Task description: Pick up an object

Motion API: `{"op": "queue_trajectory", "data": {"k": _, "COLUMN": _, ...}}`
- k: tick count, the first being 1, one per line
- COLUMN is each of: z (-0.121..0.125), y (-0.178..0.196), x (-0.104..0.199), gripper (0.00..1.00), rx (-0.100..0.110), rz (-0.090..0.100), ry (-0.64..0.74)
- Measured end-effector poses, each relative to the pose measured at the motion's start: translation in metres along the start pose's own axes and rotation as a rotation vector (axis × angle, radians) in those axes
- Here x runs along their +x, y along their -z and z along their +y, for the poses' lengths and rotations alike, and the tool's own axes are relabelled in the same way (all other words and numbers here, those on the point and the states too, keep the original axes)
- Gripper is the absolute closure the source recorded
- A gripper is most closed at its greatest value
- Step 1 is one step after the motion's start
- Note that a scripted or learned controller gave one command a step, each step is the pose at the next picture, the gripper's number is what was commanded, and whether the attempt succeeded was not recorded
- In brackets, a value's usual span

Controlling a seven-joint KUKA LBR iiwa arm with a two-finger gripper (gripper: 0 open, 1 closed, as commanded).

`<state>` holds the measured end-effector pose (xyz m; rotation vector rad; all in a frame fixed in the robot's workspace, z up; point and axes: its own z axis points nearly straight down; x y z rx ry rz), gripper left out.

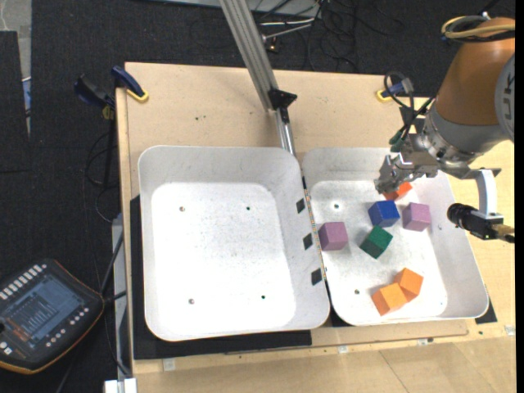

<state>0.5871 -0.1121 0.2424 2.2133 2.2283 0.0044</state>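
Observation:
My gripper (393, 180) hangs over the far part of the right bin (468, 278), with the arm coming in from the right. A small orange-red block (400, 191) peeks out right under the gripper's tip and is partly hidden by it. Whether it is gripped cannot be made out. Just in front lie a blue cube (383, 213) and a purple cube (417, 216). A green cube (377, 241) and another purple cube (332, 235) sit nearer the bin's middle and left. Two orange cubes (390, 298) (410, 282) lie touching near the front.
The left bin (146, 219) stands beside the right one, and their rims meet at the middle. A slanted metal bar (254, 51) comes down to the back of the bins. Clamps (129, 84) (395, 84) sit at the bench's far corners. A control pendant (37, 309) lies at the bottom left.

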Motion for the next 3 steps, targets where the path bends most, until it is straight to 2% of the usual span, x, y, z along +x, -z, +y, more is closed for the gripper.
{"op": "queue_trajectory", "data": {"k": 2, "z": -0.011, "y": 0.015, "x": 0.100, "gripper": 1.00, "rx": 0.002, "rz": 0.001, "ry": 0.002}}
{"op": "queue_trajectory", "data": {"k": 3, "z": -0.014, "y": 0.006, "x": 0.164, "gripper": 1.00, "rx": 0.004, "rz": 0.001, "ry": 0.003}}
